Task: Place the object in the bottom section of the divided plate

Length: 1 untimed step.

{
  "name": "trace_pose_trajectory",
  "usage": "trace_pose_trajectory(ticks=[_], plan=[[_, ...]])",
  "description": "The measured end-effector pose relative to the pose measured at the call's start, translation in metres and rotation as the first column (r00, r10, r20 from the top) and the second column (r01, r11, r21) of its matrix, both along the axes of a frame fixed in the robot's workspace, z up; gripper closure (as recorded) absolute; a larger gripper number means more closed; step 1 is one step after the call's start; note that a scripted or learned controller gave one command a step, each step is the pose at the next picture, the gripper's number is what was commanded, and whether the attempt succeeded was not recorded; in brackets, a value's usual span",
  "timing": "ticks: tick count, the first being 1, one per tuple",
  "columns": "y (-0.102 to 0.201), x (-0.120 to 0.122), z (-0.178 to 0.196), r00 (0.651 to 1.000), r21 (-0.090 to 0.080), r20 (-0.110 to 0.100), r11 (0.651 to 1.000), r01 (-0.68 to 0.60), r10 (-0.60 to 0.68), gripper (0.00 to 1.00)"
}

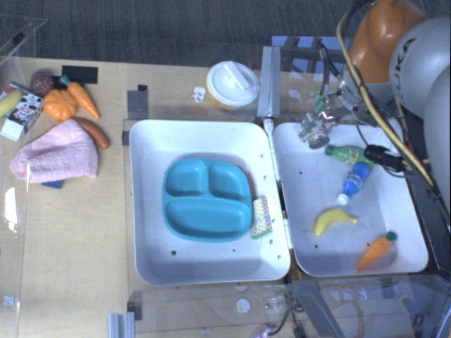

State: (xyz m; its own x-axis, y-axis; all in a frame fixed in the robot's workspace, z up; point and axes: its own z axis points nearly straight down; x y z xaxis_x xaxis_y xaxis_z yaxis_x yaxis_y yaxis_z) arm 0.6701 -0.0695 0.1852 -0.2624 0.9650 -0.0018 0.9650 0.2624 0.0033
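Divided plate [208, 206] sits in the left bin, sections bare. The end effector [318, 127], grip state unclear, hovers over the right bin's far corner; picking a toy comes next.

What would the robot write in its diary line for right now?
pincer: above right bin, far corner | banana, carrot, two bottles: in right bin | blue plate: left bin, bottom section bare

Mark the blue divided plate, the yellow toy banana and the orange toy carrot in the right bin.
Blue divided plate [206, 217]: camera view, bottom section floor.
Yellow toy banana [332, 221]: camera view, mid-curve.
Orange toy carrot [373, 253]: camera view, body.
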Motion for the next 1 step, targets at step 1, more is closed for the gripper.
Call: trace_pose_trajectory(ticks=[1], plan=[[0.0703, -0.0003, -0.0007, 0.967, 0.001, 0.000, 0.967, -0.255, 0.255, 1.00]])
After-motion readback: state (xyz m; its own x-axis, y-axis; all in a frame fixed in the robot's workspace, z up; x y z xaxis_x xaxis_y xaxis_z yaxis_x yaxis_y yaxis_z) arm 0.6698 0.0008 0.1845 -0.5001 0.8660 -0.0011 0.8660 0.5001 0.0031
